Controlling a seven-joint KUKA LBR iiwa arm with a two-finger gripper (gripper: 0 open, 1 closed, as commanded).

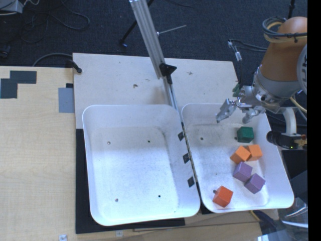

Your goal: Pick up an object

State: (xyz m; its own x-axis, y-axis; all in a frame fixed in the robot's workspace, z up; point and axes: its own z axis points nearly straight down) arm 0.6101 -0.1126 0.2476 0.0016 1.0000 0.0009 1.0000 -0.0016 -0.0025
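gripper: the metal two-finger gripper (234, 110) hangs open over the right white plastic bin (281, 197), nothing between its fingers
nearest target: small dark green block (245, 133), just below and slightly right of it
others: orange and purple cubes further down
tip: I'd centre over the green one first, then drop straight
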